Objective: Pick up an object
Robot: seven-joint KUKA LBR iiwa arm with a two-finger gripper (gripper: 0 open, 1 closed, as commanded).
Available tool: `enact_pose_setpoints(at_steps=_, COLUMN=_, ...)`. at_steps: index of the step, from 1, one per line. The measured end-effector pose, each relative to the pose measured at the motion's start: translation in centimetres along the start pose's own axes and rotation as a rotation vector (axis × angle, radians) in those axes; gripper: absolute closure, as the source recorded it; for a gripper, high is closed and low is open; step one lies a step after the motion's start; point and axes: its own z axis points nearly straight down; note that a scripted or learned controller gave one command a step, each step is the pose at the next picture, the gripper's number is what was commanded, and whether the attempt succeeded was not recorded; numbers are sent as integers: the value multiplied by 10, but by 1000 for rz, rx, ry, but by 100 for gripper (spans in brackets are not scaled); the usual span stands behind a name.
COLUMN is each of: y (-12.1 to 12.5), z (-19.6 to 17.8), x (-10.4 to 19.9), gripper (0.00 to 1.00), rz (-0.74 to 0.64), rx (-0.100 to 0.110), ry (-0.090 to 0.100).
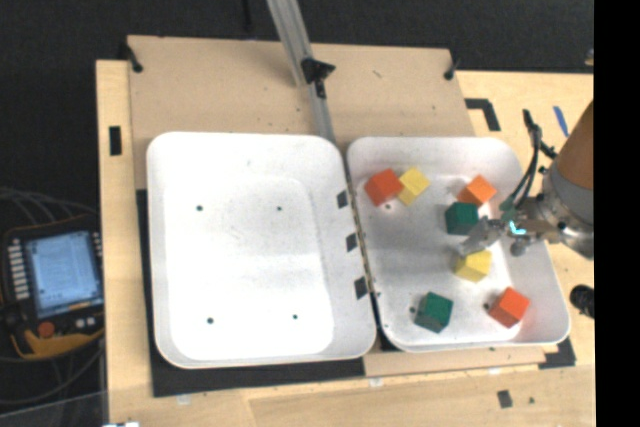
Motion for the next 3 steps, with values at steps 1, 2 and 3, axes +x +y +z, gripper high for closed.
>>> enact_pose_setpoints(at_steps=1, y=1, z=-2, x=0, gripper=0, rz=2, rx=-5, ry=-2)
enact_pose_setpoints(at_steps=2, y=1, z=60, x=3, gripper=0, rz=4, rx=2, ry=-3)
enact_pose_setpoints(at_steps=3, y=8, z=83, x=-2, gripper=0, rz=3, rx=-26, ry=-14)
